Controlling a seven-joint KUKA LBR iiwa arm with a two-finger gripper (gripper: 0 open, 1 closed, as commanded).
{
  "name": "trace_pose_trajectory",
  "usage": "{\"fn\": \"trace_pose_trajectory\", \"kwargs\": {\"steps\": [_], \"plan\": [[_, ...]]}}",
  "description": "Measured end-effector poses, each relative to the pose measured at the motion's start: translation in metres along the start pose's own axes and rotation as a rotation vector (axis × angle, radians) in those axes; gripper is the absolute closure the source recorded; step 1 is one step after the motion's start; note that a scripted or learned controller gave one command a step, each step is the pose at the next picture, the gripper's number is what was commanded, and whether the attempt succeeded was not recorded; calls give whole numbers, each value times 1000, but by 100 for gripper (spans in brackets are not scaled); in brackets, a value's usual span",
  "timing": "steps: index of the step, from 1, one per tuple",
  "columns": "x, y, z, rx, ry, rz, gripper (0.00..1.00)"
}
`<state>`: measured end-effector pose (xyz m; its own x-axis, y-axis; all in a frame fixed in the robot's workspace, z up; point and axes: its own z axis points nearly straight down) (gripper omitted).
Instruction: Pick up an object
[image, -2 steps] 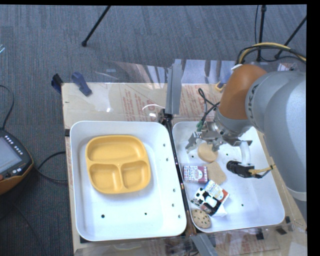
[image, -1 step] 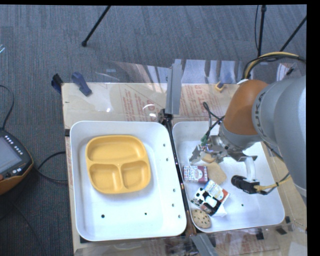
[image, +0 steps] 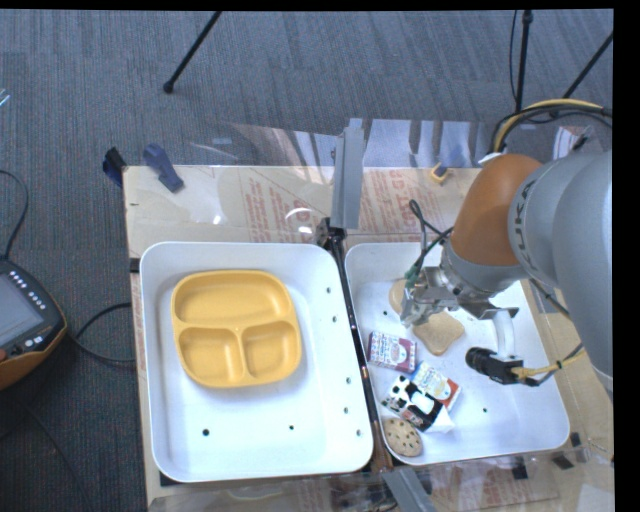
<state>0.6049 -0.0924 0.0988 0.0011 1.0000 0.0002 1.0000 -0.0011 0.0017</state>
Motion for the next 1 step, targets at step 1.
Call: {"fn": "trace_pose_trajectory", "kwargs": {"steps": [1], "plan": [[0, 0, 1, 1, 0, 1, 0]]}}
